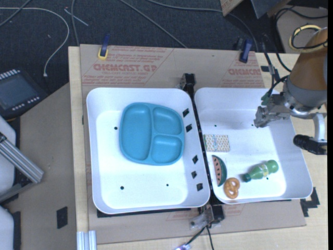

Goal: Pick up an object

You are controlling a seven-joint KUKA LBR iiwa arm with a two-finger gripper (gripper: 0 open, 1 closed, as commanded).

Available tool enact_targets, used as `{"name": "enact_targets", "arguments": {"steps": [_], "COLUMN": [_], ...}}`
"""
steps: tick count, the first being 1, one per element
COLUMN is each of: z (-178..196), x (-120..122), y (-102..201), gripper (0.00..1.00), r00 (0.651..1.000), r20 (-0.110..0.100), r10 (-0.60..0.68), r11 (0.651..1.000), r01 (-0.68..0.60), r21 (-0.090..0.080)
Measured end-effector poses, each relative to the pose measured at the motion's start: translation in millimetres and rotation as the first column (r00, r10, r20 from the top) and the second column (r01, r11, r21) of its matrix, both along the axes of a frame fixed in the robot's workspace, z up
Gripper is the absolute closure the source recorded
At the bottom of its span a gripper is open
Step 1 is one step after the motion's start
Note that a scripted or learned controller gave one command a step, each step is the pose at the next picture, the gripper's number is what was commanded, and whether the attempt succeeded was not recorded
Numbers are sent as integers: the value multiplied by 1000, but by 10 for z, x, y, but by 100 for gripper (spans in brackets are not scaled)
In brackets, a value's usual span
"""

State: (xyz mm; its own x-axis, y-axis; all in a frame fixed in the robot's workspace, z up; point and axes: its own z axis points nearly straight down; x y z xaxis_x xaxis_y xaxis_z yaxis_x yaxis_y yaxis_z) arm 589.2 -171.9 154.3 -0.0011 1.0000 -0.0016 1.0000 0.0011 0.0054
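Down at the near end of the right bin (291, 139) lie the likeliest things to pick: a green bottle (260, 171), a pretzel (232, 187), a watermelon slice (219, 170) and, a little farther up, a small patterned card (217, 142). The bottle's long axis runs roughly across the bin, tilted slightly, with its cap toward the right wall; the pretzel sits just beside its other end, and the slice lies close along the divider.

All of them lie nearer the camera than the gripper (264, 114), which hangs over the upper part of the same bin, well apart from the toys. Whether it is spread or pressed together I cannot tell at this size; nothing shows pinched in it. By my reading, the coming move must carry it toward the near edge and down.

The left bin (104, 155) holds a blue divided plate (152, 133). On the cardboard (166, 59) behind the bins, red print reads "CHEMCAST GP".
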Motion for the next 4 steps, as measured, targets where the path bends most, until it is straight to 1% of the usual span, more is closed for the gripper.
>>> {"name": "enact_targets", "arguments": {"steps": [1,2,3,4], "z": [634,846,856,767], "x": [61,70,117,277], "y": [40,40,474,982], "gripper": [100,100,100,100], "r00": [1000,1000,1000,1000], "r20": [3,-2,-6,-5], "r10": [1,0,4,4], "r11": [1000,1000,1000,1000], "r01": [-1,0,-4,-4], "r21": [0,1,3,3]}}
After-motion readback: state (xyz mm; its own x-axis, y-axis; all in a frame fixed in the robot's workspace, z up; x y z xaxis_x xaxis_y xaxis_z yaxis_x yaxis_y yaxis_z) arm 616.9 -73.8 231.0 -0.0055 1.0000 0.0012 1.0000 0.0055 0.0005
